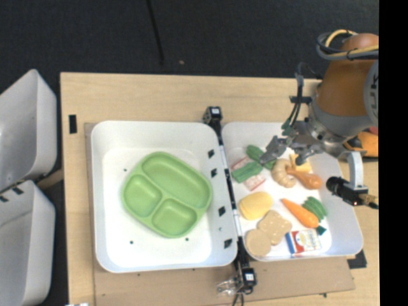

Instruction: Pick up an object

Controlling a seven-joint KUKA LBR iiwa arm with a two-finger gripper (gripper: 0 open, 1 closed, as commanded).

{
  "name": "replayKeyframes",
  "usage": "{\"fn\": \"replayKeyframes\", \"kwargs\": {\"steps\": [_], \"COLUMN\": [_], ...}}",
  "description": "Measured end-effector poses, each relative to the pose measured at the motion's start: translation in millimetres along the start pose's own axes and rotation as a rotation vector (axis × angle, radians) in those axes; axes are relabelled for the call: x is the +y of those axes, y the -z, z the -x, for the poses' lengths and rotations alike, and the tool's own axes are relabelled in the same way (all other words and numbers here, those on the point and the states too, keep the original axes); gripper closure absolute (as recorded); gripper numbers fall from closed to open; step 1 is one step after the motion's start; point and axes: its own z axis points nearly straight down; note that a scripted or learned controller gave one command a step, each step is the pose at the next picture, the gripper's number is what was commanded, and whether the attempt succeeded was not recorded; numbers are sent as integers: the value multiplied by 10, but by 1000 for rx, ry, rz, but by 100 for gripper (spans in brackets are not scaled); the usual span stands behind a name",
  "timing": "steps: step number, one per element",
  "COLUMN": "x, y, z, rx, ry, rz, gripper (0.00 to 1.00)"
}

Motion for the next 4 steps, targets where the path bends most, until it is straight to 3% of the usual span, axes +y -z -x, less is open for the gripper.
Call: {"fn": "replayKeyframes", "kwargs": {"steps": [1, 2, 3, 4], "x": [-850, -790, -797, -211], "y": [-399, 884, 923, -455], "z": [-385, -481, -472, -936], "rx": [3, -1, -2, 1], "ry": [-2, 2, 3, 3], "rz": [-9, 14, 3, -10], "gripper": [0, 0, 100, 100]}}
